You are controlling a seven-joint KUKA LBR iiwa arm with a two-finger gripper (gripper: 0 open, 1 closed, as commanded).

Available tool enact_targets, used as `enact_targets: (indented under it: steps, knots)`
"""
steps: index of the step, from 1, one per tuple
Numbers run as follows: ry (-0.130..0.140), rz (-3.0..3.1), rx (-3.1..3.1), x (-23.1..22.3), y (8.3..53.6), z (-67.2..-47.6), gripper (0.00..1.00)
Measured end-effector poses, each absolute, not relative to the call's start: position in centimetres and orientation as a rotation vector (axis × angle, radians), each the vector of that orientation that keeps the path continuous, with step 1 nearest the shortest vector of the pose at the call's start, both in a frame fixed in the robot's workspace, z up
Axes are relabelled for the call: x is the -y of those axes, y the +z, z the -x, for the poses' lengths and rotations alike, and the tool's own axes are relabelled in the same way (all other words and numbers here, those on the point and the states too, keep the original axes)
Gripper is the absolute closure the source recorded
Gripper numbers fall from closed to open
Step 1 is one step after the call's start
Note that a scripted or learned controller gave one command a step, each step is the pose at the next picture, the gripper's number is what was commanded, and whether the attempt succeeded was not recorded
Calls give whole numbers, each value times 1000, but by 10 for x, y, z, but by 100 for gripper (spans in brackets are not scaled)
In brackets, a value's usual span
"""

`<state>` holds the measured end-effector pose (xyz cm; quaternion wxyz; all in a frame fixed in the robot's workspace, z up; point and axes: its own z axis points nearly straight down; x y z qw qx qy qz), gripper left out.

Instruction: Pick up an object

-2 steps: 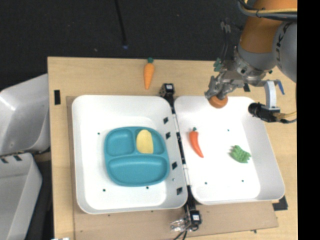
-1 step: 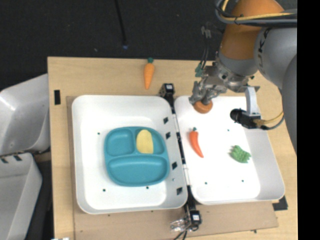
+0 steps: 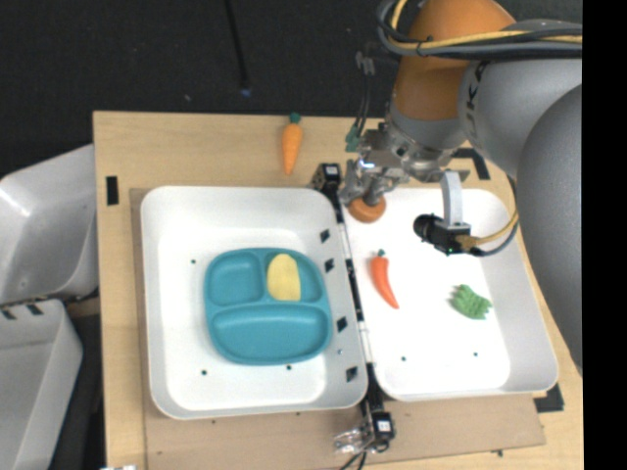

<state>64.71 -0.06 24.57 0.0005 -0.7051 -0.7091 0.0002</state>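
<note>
arm: grey, orange band (image 3: 456,37) up top, reaches in from the right and ends over the top-left corner of the right bin (image 3: 509,360)
gripper (image 3: 368,196): low at that corner, right by the divider between the bins — fingers narrow, closed around a small orange round piece (image 3: 366,208); the piece sits between the fingertips, can't tell if it's off the bin floor
right bin contents: small carrot (image 3: 384,279) left of centre, lying tilted, green tip toward the top; green leafy piece (image 3: 471,303) further right, well apart from the carrot
black part on cable (image 3: 438,231): hangs off the arm over the right bin, just right of the gripper
left bin (image 3: 167,360): holds a blue divided plate (image 3: 265,323)
plate contents: yellow oval piece (image 3: 284,277) in the upper-right compartment
bench (image 3: 196,145): second, bigger carrot (image 3: 291,144) lies on the wood above the left bin, outside both bins, green top pointing away from the bins
left edge: white molded shape (image 3: 39,233) beside the bench — can't tell what it is
</note>
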Motion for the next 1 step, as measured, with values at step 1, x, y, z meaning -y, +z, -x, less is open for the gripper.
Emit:
enact_targets:
  steps: [1]
  knots:
    - [-2, 2215, 2229, -50, 255, -647, 100]
